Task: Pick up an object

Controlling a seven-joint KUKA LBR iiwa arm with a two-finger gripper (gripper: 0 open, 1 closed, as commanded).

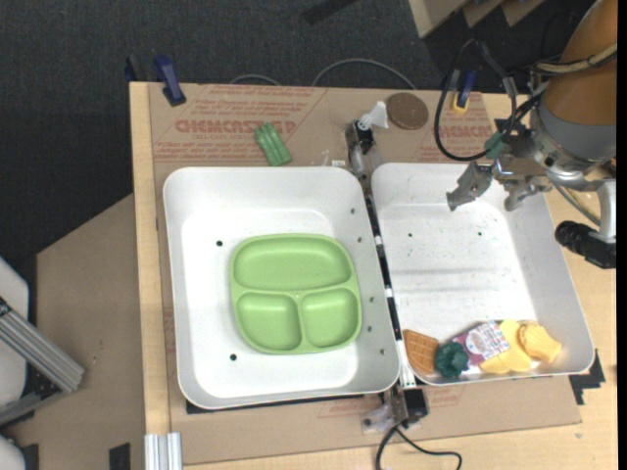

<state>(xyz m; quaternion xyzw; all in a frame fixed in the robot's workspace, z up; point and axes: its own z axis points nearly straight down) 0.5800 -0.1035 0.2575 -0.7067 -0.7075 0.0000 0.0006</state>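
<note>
While the gripper (490, 190) is being held over the far end of the right bin (460, 262), the pile of small objects (485, 349) is lying heaped at that bin's near end, against its near wall. That gap is the relation on which the coming move is judged to turn: the pile is lying well apart from the gripper, toward the viewer along the right bin's length, and slightly toward the bin's outer side.

The pile is being made up of a waffle-like brown piece (419, 349) nearest the bin's inner wall, a dark green piece (451, 360) just beside it, a pink-and-white packet (487, 340) in the middle, and yellow pieces (537, 343) toward the outer wall. The row is running across the right bin, roughly parallel to its near wall, with the pieces touching or overlapping.

The arm (583, 76) is being reached in from above the right bin's far outer corner, with the wrist pointing downward and the two fingers being held spread, nothing being pinched between them. The fingers are being kept above the bin floor, which is speckled beneath them.

A green divided tray (294, 292) is lying in the left bin (196, 213), on the other side of the right bin's inner wall, farther from the gripper than the pile.
</note>
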